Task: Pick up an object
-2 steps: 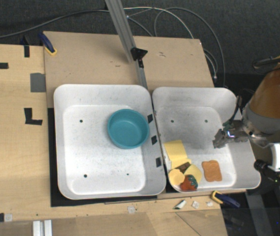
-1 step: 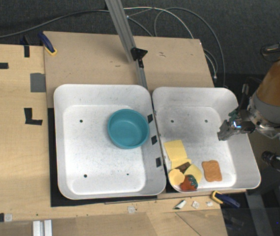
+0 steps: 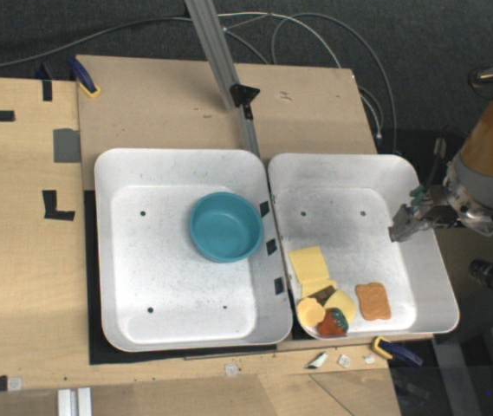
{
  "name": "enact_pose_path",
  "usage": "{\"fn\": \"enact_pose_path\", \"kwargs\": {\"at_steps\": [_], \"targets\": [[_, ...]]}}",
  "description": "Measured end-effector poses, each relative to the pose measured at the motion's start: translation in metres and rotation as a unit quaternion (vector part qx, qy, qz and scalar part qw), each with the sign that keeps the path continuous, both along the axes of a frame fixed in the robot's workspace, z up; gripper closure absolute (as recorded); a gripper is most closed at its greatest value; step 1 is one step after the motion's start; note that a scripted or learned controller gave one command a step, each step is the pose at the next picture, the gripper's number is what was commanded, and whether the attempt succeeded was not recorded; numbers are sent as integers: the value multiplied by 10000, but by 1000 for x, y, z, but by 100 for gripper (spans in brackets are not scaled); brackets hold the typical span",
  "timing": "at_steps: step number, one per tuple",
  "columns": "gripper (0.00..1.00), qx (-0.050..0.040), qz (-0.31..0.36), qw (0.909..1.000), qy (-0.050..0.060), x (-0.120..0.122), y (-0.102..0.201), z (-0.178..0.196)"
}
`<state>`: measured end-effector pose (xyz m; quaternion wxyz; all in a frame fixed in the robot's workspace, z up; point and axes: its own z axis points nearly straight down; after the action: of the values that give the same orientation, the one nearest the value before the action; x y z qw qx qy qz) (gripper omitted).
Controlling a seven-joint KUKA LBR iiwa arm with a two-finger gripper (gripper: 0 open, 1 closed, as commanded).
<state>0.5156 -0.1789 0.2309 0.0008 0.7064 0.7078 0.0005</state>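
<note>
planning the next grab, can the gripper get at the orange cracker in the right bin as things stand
Probably yes. The gripper sits at the right bin's right wall, and the orange cracker lies flat near the front with bare floor between them. The small food pile to its left lies apart from it, not over it.

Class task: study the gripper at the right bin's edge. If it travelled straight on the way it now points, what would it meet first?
The gripper points left and downward over the right bin. It would probably meet that bin's bare white floor first, short of the yellow block; depth is unclear from this view.
</note>
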Motion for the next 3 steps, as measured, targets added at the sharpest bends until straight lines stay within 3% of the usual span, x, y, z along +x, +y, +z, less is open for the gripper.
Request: {"fn": "enact_pose_path", "kwargs": {"at_steps": [2,3], "targets": [[100,10,25,10000,7,47,84,6],[100,14,31,10000,11,64,143,10]]}}
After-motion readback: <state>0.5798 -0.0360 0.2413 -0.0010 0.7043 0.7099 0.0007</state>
